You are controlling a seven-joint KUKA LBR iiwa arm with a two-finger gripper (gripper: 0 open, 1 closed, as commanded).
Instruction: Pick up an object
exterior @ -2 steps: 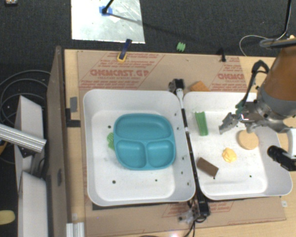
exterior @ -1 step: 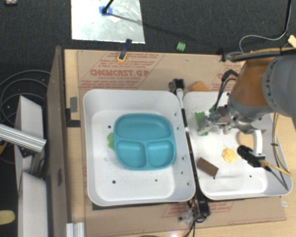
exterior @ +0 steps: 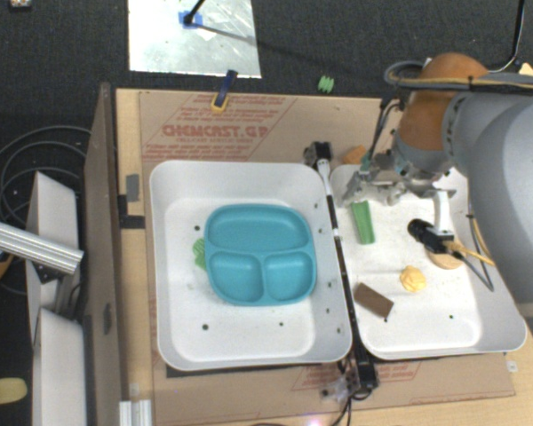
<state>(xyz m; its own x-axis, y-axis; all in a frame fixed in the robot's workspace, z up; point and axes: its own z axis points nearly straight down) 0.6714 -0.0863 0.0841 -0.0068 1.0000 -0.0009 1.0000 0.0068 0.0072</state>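
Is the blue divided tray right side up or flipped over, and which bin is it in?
Right side up: the blue divided tray shows its three hollow compartments facing the camera. It lies flat in the left white bin.

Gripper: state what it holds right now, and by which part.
Cannot be told. The gripper hangs low over the right bin, above the top end of the green block, but the wrist hides any contact.

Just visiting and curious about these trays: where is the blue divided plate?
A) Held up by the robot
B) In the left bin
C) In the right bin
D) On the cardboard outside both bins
B: the blue divided plate lies flat in the left bin, while the right bin holds small items such as a green stick and a brown block.
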